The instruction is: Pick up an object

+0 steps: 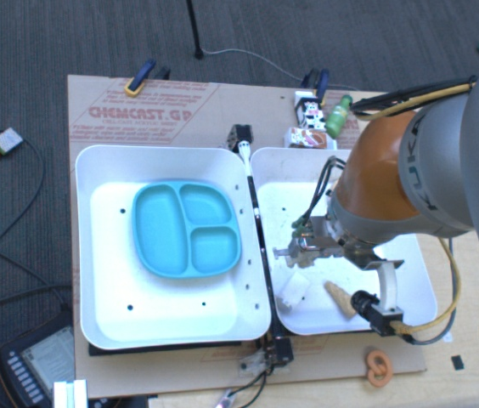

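My gripper point(299, 252) hangs low over the left half of the right bin point(409, 253), with the arm's orange and grey wrist covering much of that bin. A small white object point(293, 289) lies on the bin floor just below the gripper. To its right lies a tan cone-shaped piece point(338, 296). I see nothing held in the gripper. The arm hides whatever lies under it.
The left bin point(104, 313) holds a blue divided plate point(187, 229). Behind the bins, a green bottle point(338, 116) and a small printed box point(307, 130) sit on the cardboard. An orange ring point(379, 366) lies on the board's front edge.
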Controlling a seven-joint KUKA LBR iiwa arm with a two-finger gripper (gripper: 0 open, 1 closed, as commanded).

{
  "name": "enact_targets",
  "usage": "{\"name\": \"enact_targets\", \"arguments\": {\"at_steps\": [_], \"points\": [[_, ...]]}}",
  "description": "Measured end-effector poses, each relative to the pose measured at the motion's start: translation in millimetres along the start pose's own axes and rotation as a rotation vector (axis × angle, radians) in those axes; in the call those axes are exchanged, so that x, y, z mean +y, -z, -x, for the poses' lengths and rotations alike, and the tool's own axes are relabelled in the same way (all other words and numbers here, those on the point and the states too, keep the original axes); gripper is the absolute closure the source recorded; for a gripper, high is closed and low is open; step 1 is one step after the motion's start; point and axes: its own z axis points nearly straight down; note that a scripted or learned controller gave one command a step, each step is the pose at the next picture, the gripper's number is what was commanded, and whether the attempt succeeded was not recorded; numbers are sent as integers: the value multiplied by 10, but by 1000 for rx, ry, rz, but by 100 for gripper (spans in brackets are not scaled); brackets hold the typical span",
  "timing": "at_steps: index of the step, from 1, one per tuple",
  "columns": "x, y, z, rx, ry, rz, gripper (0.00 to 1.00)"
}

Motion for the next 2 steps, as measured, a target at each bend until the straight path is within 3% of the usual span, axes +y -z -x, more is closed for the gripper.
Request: {"name": "enact_targets", "arguments": {"at_steps": [1, 2], "points": [[3, 68, -328, 1, 1, 0, 100], [-3, -2, -291, -1, -1, -2, 100]]}}
